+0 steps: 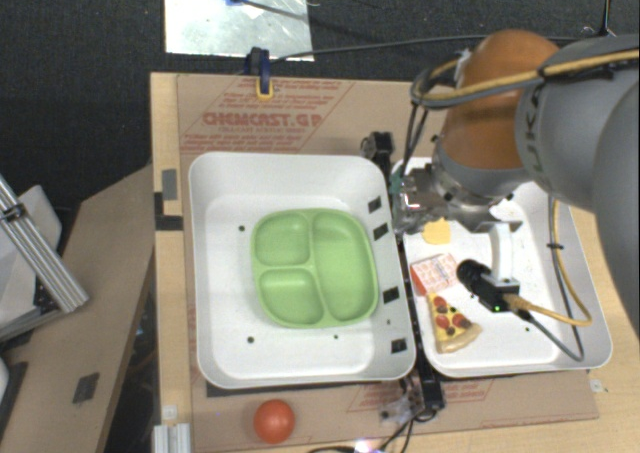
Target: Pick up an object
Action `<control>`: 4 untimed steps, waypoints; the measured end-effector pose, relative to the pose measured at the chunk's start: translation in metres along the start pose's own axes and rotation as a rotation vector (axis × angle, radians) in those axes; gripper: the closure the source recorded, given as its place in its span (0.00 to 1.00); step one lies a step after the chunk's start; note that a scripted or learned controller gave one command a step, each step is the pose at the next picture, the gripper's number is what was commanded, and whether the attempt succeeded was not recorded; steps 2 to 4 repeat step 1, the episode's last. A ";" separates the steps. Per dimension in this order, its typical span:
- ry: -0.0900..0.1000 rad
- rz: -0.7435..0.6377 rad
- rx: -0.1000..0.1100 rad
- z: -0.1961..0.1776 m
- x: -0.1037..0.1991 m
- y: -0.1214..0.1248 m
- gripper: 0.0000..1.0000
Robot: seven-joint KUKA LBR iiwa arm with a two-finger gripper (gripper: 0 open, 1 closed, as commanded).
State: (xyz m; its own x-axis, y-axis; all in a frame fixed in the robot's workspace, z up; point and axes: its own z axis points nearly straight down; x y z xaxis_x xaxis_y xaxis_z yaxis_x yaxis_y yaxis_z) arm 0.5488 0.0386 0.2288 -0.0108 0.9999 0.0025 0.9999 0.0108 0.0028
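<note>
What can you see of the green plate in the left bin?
Pale green divided plate, glossy like moulded plastic, with a rounded-rectangle outline. It has three compartments: two small on the view's left, one long on the right. It lies flat, open side up, slightly turned, about mid-floor of the left white bin, touching only that floor.
</note>
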 end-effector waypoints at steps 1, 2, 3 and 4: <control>0.000 0.001 0.000 0.007 0.048 0.030 1.00; 0.000 0.001 0.000 0.007 0.048 0.030 1.00; 0.000 0.001 0.000 0.007 0.048 0.030 1.00; 0.000 0.001 0.000 0.007 0.048 0.030 1.00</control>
